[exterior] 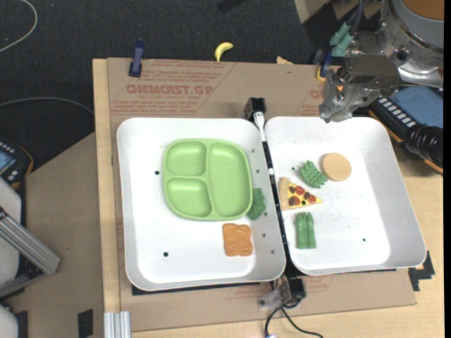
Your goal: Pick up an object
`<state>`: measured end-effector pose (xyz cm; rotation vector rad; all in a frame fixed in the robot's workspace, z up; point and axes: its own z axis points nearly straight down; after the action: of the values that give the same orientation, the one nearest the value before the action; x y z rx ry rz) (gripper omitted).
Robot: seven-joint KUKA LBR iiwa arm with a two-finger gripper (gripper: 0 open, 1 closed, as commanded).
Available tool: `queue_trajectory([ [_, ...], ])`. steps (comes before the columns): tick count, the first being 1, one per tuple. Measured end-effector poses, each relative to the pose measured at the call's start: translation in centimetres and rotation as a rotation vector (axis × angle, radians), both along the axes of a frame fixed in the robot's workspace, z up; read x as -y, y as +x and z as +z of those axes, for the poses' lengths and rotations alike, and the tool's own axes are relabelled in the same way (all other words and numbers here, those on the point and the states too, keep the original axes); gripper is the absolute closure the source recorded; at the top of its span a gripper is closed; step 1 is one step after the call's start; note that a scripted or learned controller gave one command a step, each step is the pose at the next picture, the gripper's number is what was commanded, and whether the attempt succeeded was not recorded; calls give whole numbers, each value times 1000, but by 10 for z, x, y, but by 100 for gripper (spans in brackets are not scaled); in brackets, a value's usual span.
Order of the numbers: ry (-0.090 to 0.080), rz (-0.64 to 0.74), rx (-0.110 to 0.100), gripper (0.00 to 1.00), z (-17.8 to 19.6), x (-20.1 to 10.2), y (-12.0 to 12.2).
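Dark carpet surrounds a bench covered by a brown cardboard sheet [176, 83], on which two shallow white bins sit side by side. Camera view: the right bin [380, 189] holds four toy foods near its left half: a round tan disc [336, 166], like a biscuit or bun; a leafy dark green piece [311, 174] touching the disc's left side; a pizza slice [299, 193] in yellow with red dots, just below the leafy piece; and a green asparagus-like bundle [304, 230] nearer the front edge. The left bin [141, 189] holds a light green divided plate [208, 179] with three compartments, an orange toast-like piece [238, 239] in front of it, and a small dark green piece [257, 204] against the plate's right rim. The gripper [337, 109] hangs above the rear left corner of the right bin, well apart from the foods; whether its fingers are spread or pressed together cannot be told. A yellow banana [223, 49] lies beyond the cardboard, and a blue clamp [136, 58] grips its rear edge. Red print on the cardboard reads roughly "CHEMCAST".
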<state>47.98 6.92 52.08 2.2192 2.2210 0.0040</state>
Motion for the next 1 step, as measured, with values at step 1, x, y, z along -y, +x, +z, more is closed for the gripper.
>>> queue_trajectory([
  [1,-2,-3,-13,100,-92,5,-1],
])
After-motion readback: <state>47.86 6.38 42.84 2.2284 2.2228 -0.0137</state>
